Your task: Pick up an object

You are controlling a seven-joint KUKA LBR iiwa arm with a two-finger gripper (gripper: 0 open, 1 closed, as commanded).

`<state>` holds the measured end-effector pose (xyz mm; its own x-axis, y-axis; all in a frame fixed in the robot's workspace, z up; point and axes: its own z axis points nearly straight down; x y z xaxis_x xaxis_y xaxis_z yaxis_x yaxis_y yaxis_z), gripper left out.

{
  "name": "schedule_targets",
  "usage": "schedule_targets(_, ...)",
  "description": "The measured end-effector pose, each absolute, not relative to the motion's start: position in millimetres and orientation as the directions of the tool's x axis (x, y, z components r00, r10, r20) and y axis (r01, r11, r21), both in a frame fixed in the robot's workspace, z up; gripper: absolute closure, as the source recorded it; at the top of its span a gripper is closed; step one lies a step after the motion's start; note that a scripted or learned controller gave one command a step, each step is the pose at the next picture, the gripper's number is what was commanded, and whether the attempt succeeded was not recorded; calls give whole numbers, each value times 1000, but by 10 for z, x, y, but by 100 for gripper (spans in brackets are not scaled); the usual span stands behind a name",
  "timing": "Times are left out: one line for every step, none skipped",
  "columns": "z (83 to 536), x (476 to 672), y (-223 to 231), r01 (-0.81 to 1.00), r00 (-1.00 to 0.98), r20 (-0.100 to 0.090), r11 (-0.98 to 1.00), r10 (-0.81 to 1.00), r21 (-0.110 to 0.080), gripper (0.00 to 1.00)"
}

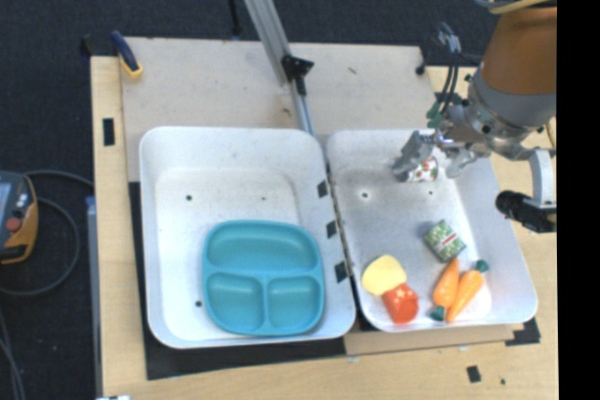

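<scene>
End effector (419, 160) hung over the right bin's (375, 155) far edge, a small white-and-red object (428, 170) at its tips, grip unclear, green packet (443, 240), carrots (459, 288), yellow piece (383, 274) and red piece (401, 303) toward the near edge, blue tray (263, 277) in the left bin (178, 173).

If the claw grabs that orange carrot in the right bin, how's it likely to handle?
The carrot tapers, so it may slip out toward its thin end. It looks like a light, stiff toy. It lies beside the bin's wall, so the approach could be cramped.
</scene>
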<state>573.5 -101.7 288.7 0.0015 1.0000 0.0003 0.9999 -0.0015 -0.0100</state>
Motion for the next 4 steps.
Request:
schedule_targets(2947, 5752, -1016, 1000, -1, 0, 1, 1000, 2, 0)
schedule_targets(2489, 5676, -1044, 1000, 1, -2, -1, 1000, -2, 0)
schedule_targets(1866, 5643, -1018, 1000, 2, -1, -2, 1000, -4, 0)
schedule_targets(1294, 5592, -1118, 1000, 2, -1, -2, 1000, -4, 0)
